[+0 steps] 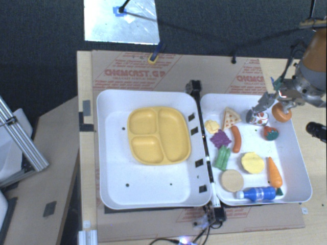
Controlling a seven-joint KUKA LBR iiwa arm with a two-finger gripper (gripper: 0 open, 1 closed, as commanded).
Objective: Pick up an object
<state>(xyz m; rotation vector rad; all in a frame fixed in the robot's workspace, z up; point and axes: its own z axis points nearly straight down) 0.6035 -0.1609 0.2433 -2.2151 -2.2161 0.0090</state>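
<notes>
A grey robot arm reaches in from the right over a desk (61, 131) carrying two shallow white bins. Its hand (261, 111) hangs above the far edge of the right bin (301, 177), next to a small orange ball-like item (281, 113) at its side; whether the hand is spread or clenched cannot be made out.

Toy foods are scattered in that bin: a pizza slice (231, 118), a sausage (236, 138), a purple grape cluster (220, 138), a green vegetable piece (222, 158), a yellow round slice (252, 163), a carrot (274, 172), a tan disc (232, 180), a blue bottle (258, 193) lying on its side and a red-and-green piece (270, 133).

The left bin (112, 188) holds a yellow divided plate (158, 135).
</notes>
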